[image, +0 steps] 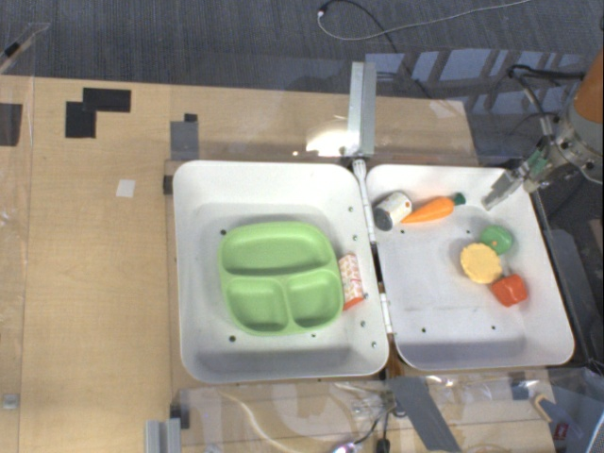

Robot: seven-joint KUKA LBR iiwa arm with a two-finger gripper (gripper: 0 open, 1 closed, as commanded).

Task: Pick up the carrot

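Note:
An orange carrot (429, 209) with a small green top lies near the back of the right bin (453, 338), pointing left toward a white and grey cylinder (389, 208). My gripper (503, 189) hovers over the bin's back right corner, to the right of the carrot and apart from it. Nothing is between its fingers as far as I can see.
In the right bin also lie a green round item (497, 240), a yellow disc (480, 263) and a red item (510, 291). The left bin (198, 338) holds a green divided plate (280, 276) and a small red-white packet (351, 279) by its right wall.

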